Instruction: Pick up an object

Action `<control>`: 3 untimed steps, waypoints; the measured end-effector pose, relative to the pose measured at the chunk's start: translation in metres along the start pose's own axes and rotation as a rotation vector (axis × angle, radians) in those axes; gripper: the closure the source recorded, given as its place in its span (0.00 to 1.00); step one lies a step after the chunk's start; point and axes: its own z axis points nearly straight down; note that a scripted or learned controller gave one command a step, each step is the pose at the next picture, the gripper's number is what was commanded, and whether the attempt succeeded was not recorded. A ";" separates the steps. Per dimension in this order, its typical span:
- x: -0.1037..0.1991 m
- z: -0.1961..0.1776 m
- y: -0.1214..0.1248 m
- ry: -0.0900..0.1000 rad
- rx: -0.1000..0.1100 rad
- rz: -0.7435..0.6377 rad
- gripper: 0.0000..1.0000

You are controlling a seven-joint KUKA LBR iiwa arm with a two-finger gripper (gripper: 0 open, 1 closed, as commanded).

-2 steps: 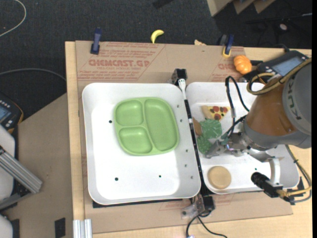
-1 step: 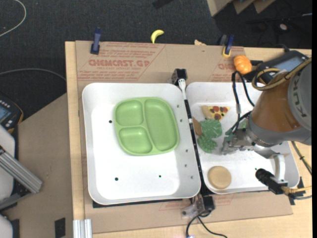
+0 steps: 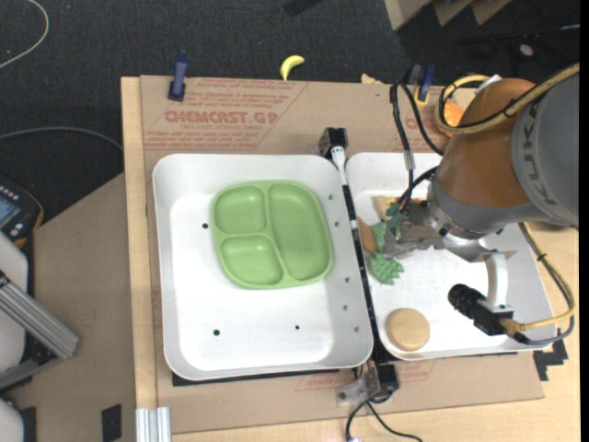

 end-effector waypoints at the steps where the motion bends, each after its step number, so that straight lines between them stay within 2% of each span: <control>1: 0.000 0.006 0.008 -0.003 0.009 0.009 1.00; 2: 0.016 -0.095 -0.030 -0.002 0.002 0.007 1.00; 3: 0.071 -0.135 -0.028 -0.001 0.005 0.004 1.00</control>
